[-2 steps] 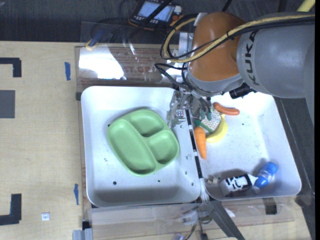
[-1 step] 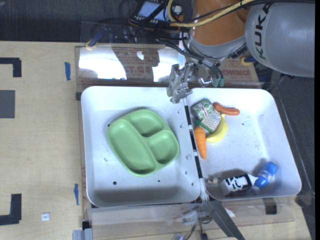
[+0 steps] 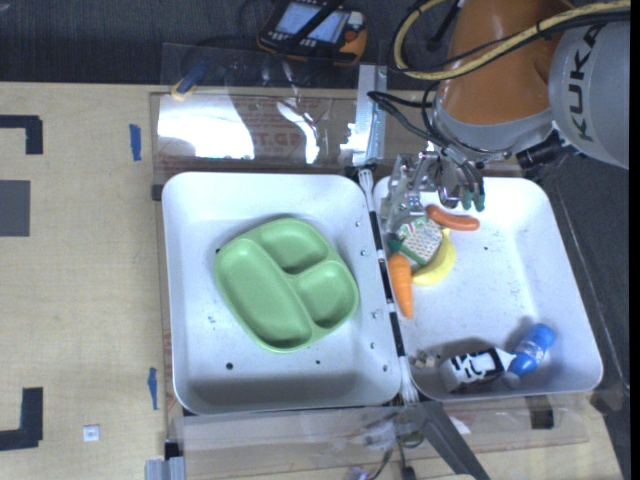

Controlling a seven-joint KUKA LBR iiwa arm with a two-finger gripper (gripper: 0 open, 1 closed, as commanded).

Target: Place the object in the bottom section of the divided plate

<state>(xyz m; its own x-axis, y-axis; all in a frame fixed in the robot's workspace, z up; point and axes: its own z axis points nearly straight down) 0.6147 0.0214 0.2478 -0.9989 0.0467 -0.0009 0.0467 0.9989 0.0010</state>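
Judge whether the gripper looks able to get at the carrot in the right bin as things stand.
Probably yes. The gripper hangs just above the carrot, whose top is bare; the banana and the bin wall crowd its sides.

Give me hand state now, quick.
Hand: over the right bin's far left corner, above the sausage and banana; open or shut cannot be told, and nothing visibly held.

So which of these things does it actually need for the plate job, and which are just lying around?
Needed: green divided plate in the left bin; the tool, above the toy food.

Possible objects: sausage, carrot, banana. Lying about: bottle, handheld device.
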